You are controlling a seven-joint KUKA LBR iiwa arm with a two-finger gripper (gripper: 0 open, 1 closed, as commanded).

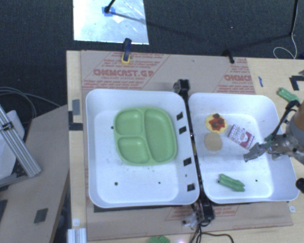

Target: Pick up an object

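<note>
A robotics lab — taped bench [157, 67], cables [289, 47], aluminium framing [10, 135].

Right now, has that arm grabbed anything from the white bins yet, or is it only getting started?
Nothing looks picked up yet. In the right bin the red-and-white packet, the yellow-and-red toy, the tan disc and the green piece all lie on the floor. The tool sits low in that bin, just right of the packet, with nothing seen in it. The grasp and lift are still left. The green divided plate lies in the left bin.
</note>
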